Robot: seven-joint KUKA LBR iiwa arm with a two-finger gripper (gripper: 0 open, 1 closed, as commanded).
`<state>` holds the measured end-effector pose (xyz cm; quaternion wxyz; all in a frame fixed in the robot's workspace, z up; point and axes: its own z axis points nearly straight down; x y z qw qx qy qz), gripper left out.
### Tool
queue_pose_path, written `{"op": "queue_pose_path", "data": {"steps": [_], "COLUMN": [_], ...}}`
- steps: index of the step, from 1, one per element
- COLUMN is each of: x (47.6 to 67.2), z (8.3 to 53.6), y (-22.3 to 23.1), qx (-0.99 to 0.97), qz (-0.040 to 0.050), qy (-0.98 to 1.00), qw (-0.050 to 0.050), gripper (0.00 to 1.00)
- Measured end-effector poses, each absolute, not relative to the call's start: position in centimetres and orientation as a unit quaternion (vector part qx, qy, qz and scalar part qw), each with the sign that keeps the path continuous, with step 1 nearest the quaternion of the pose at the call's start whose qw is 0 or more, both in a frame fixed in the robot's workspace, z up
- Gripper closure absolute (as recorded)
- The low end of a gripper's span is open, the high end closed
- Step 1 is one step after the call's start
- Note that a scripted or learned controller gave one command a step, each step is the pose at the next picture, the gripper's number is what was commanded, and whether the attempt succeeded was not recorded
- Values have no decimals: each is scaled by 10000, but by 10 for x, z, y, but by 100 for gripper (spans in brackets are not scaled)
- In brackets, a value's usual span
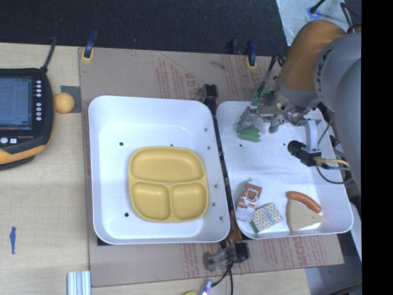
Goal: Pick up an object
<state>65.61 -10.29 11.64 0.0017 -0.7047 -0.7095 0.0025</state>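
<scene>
— Where's the arm (325, 54)?
— It leans in from the right over the right bin's (270, 158) far end, wrist bent down, gripper (253, 123) low at the bin's far-left corner.
— Holding anything?
— A green item (249, 134) lies right under the tips; grip state I cannot tell.
— The rest?
— Packets (249, 198), a sausage (303, 200) and a wedge (302, 217) at the near end; a yellow tray (167, 183) in the left bin (104, 165).

Faint red printing runs along the cardboard sheet (184, 66) beneath the bins; none of its lettering can be read.
</scene>
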Motion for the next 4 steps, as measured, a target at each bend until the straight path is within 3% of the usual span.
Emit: {"op": "queue_pose_path", "data": {"steps": [1, 2, 3, 4], "x": [656, 656, 656, 657], "z": [127, 127, 104, 116], "y": [-104, -104, -95, -96], "qx": [-7044, -7044, -7053, -7047], "qz": [27, 28, 21, 19], "qy": [-7098, -7098, -7089, -7095], "qw": [21, 22, 14, 4], "gripper": [100, 0, 0, 100]}}
